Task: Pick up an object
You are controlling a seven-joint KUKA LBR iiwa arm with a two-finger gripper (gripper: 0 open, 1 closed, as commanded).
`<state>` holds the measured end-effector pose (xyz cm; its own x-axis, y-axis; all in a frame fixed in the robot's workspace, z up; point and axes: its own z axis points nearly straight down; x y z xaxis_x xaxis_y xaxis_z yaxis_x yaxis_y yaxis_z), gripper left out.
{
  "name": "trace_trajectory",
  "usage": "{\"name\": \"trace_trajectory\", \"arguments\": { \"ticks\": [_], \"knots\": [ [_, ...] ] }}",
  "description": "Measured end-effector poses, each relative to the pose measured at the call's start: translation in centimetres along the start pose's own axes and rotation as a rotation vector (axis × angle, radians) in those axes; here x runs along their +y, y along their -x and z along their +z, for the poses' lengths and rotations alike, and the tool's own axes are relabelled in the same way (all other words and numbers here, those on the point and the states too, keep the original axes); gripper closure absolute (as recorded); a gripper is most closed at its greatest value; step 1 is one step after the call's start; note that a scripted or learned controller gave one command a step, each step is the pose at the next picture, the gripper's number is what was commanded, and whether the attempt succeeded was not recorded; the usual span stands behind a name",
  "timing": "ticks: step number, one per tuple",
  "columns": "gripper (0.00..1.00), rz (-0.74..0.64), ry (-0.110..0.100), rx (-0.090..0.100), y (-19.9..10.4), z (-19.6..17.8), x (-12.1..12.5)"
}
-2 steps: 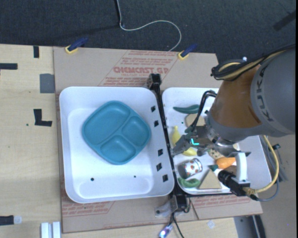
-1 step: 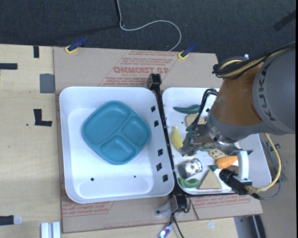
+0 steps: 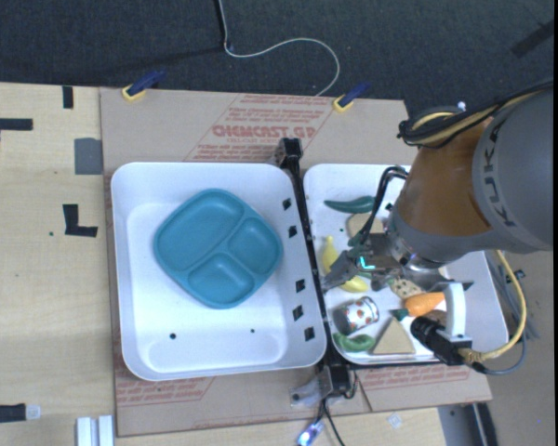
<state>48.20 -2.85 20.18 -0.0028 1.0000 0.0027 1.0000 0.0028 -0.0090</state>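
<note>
My gripper (image 3: 358,260) hangs low over the middle of the right bin (image 3: 484,328), with the grey and orange arm coming in from the right. Small objects lie around it: a green piece (image 3: 348,203) at the back, a yellow piece (image 3: 330,248) to its left, and another yellow bit (image 3: 354,285) just below it. Nearer the front lie a shiny round object with red marks (image 3: 358,315), a green ring-like piece (image 3: 352,343), an orange carrot-shaped toy (image 3: 424,302) and a tan wedge (image 3: 396,342). The arm hides part of the bin.
The left bin (image 3: 144,342) holds a blue divided plate (image 3: 219,247). A black divider with clips (image 3: 300,249) runs between the two bins. Both bins rest on a cardboard sheet (image 3: 251,124) on the bench, with a thin cable (image 3: 279,49) at the back.
</note>
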Motion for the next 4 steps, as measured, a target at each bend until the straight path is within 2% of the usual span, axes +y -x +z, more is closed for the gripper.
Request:
{"name": "trace_trajectory", "arguments": {
  "ticks": [1, 2, 3, 4],
  "knots": [
    [1.00, -0.002, -0.002, 0.001, -0.1, -0.9, 0.0],
    [0.00, -0.001, -0.003, 0.001, -0.1, -0.9, 0.0],
    [1.00, -0.004, -0.004, 0.003, -0.2, -1.8, -0.1],
    [1.00, 0.003, 0.013, -0.004, 2.0, -8.2, 0.1]
  ]
}}
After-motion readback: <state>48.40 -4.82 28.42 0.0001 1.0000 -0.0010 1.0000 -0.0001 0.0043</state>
